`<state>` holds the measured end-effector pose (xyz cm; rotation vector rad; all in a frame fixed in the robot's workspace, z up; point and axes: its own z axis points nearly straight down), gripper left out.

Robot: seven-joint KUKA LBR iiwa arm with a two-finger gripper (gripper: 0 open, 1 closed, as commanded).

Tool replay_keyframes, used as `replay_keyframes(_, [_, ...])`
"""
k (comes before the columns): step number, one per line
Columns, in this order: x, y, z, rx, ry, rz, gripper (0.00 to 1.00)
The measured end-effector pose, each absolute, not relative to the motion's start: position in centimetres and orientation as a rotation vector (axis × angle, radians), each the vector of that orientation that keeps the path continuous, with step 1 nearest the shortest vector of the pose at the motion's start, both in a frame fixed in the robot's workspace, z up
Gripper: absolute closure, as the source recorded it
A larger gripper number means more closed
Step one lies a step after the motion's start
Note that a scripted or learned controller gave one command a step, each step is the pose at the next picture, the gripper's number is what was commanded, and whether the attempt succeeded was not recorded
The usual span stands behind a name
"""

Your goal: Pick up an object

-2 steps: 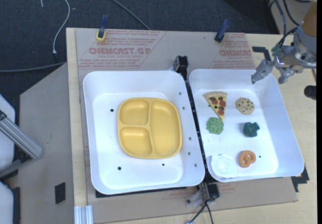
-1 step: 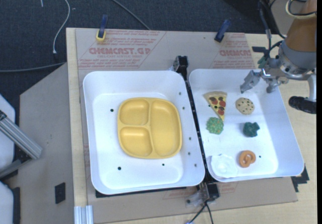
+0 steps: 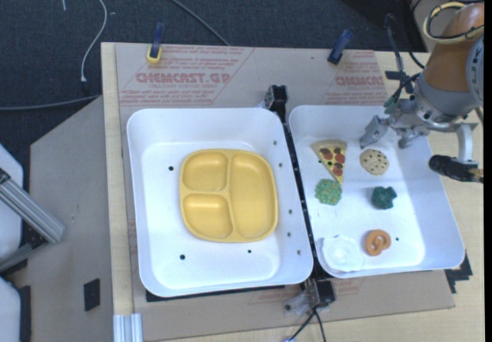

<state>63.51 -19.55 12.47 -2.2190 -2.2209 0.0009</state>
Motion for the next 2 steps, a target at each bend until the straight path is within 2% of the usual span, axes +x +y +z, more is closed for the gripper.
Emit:
replay_keyframes(1, [63.5, -19.5, 8.3, -2.217, -2.220, 0.003, 0.00])
replay_keyframes(2, [63.7, -19.5, 9.8, -2.220, -2.226, -0.004, 1.00])
